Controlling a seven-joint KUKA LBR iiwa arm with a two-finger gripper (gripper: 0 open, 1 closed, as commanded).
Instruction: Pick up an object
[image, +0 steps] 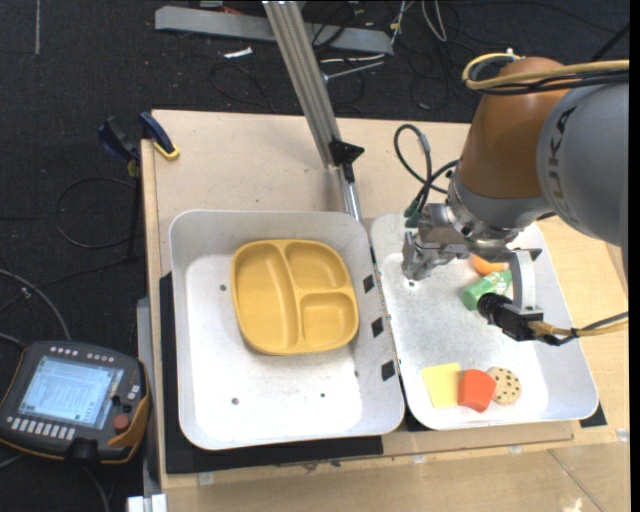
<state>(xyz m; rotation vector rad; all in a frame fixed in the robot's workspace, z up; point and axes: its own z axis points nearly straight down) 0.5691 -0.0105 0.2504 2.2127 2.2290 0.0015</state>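
My gripper (416, 264) hangs low over the upper left part of the right bin (440, 330), its fingers close together with nothing visible between them. A green block (486, 290) and an orange piece (487, 266) lie to its right, partly hidden by the wrist. At the bin's near end sit a yellow block (440, 385), a red block (477, 390) and a round cookie (506, 385). They are well apart from the gripper.
The left bin (200, 300) holds a yellow divided plate (295, 295). A slanted metal pole (318, 100) rises behind the bins. A teach pendant (65, 398) lies at the lower left, off the bench. Black cabling (515, 320) trails from the wrist over the right bin.
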